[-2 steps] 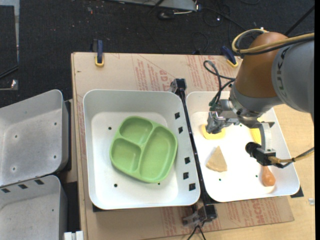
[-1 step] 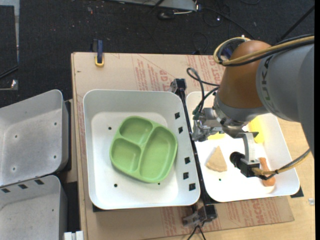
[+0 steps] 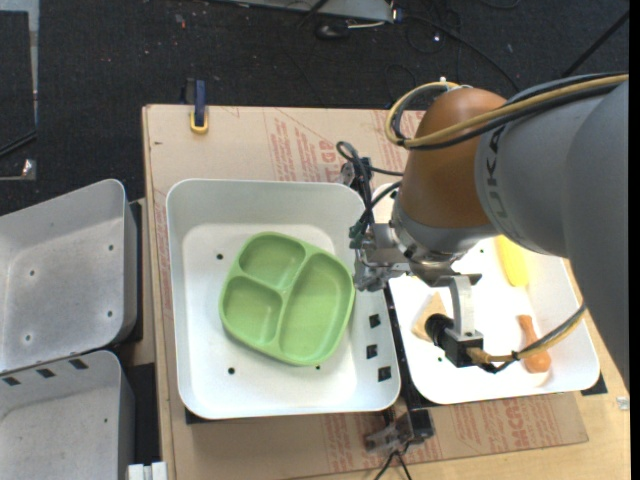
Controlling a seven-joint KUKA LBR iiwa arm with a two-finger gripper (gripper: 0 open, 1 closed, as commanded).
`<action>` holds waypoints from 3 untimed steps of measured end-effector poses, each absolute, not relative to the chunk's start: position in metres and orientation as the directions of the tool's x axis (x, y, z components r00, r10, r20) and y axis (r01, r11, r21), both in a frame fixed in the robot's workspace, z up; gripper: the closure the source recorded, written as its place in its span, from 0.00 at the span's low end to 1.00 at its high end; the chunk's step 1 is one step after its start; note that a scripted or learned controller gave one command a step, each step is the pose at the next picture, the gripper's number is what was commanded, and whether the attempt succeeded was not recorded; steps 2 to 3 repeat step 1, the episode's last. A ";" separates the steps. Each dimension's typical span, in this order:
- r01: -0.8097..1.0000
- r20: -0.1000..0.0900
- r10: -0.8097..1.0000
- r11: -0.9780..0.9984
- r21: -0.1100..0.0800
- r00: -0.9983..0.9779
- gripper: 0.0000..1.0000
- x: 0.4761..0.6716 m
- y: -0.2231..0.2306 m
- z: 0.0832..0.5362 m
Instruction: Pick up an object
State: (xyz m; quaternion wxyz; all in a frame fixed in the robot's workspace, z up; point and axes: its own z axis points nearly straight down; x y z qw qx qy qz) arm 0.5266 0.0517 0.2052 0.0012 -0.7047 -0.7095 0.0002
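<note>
Grey arm (image 3: 560, 168) with an orange band reaches in from the right, above the seam between two shallow white bins on the brown cardboard tabletop (image 3: 270, 138). Its pincer (image 3: 368, 263) hangs at the right wall of the left bin (image 3: 180, 268), just beside the one green plastic plate (image 3: 285, 298). The wrist hides the pincer, so I cannot tell whether it is wide or narrow, and nothing is seen held in it. The plate has three compartments and lies in the middle of the left bin. The right bin (image 3: 500, 378) holds one yellow piece (image 3: 512, 260) near its far side, one orange piece (image 3: 537, 360) near its front right, and one pale tan piece (image 3: 425, 316) by its left wall.
</note>
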 end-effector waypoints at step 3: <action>1.000 0.002 1.000 0.008 0.002 -0.008 1.00 0.516 0.091 0.232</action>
